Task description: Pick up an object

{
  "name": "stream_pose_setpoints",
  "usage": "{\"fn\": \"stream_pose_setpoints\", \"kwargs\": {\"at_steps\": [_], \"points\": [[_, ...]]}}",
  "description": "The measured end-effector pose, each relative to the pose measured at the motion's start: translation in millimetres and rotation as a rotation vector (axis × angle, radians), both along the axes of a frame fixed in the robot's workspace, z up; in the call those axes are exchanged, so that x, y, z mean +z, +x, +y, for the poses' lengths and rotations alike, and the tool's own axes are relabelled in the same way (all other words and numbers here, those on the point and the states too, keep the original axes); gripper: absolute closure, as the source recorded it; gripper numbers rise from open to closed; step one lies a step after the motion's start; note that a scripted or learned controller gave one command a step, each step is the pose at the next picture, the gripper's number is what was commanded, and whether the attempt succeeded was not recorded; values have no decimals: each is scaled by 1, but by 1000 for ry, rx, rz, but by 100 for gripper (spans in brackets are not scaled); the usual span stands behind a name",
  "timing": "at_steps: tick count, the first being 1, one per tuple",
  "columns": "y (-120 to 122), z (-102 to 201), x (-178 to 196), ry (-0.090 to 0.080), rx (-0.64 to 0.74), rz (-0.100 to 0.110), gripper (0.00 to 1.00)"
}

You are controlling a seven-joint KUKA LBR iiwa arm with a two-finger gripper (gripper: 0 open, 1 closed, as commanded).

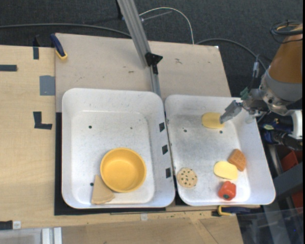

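gripper [226, 117]: low in the right bin [254, 136], tip at the right edge of the yellow disc [212, 120]; can't tell how it's set
arm [284, 70]: comes in from the right, over the bin's right rim
disc: flat, upper middle of right bin, long axis roughly left-right
other items: cookie [186, 177], yellow piece [225, 170], orange chunk [238, 159], red piece [227, 190], clustered in the lower half
left bin [81, 111]: bowl [123, 170] upright, tan wedge [101, 193] touching its lower left
surface: white bins, speckled; wooden bench [20, 136]
room: bare floor left of the disc
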State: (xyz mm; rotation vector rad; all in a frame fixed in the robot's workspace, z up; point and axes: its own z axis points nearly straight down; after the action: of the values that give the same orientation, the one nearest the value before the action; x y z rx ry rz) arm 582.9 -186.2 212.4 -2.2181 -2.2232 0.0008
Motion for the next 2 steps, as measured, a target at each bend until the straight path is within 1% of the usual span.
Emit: {"fn": "stream_pose_setpoints", "kwargs": {"at_steps": [1, 2], "points": [[0, 0, 0, 0, 0, 0, 0], [0, 0, -44, 0, -1, 5, 0]]}}
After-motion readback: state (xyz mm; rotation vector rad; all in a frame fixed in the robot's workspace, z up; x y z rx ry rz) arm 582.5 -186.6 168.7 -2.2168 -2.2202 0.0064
